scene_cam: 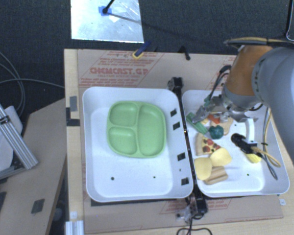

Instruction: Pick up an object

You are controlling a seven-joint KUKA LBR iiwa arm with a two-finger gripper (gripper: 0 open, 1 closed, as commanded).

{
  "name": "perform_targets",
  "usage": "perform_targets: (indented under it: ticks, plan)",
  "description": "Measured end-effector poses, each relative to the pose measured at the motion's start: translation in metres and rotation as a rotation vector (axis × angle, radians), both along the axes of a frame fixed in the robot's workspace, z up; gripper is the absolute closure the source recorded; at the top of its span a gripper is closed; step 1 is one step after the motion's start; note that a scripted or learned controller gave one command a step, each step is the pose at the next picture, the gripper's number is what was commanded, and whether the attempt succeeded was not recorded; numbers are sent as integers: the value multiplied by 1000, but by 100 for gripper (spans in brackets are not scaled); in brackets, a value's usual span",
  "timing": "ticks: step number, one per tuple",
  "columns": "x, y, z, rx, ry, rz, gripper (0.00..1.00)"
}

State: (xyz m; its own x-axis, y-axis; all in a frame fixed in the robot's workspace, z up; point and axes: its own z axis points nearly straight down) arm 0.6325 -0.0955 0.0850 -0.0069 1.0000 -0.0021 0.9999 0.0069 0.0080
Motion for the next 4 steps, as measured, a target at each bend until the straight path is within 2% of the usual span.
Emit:
perform_targets:
  ticks: [1,2,3,4]
  plan:
    - [30,11,3,0,0,-1,0]
    - [-1,1,4,-1,-5,-5,0]
    - [1,1,16,-3,-9,-4,100]
    - [-51,88,105,7,0,6,100]
